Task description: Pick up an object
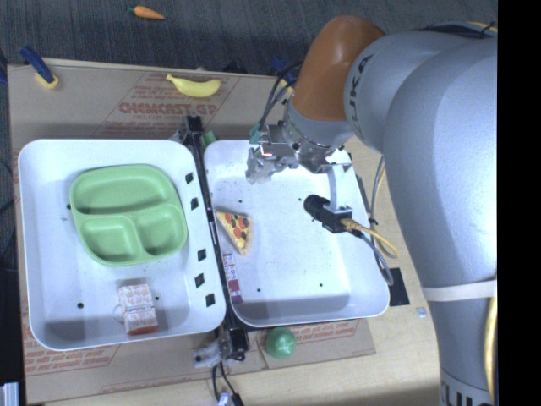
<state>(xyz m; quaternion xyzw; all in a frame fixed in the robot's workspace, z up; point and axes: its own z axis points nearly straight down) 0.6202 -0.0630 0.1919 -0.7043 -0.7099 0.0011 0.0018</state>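
**Gripper at the far corner of the right bin, pizza slice by the divider**

The right bin (292, 299) is a shallow tray of smooth white plastic with rounded corners and a few dark specks on its floor. The task's thing in it is a pizza slice (235, 229), a flat wedge with a tan crust and an orange top dotted red. It lies against the bin's left wall, beside the black hardware where the two bins meet.

The gripper (269, 161) is a small cluster of metal and pale parts over the bin's far left corner, well apart from the slice. It is seen from above, small and blurred, so whether it is open or closed cannot be told. The broad matte grey arm (423, 142) with its orange band (330, 66) covers the right bin's far right corner and is cut off at the picture's edge.

The left bin (38, 227) holds a pale green divided tray (127, 214), glossy, with one long compartment and two smaller ones. Near it lies a small red and white packet (137, 307), possibly a wrapped snack; its print is unreadable.

On the printed brown cardboard (127, 108) beyond the bins lies a yellow banana (194, 85). A green ball (280, 342) sits in front of the right bin. A small orange, carrot-like shape (150, 12) rests on the dark floor.
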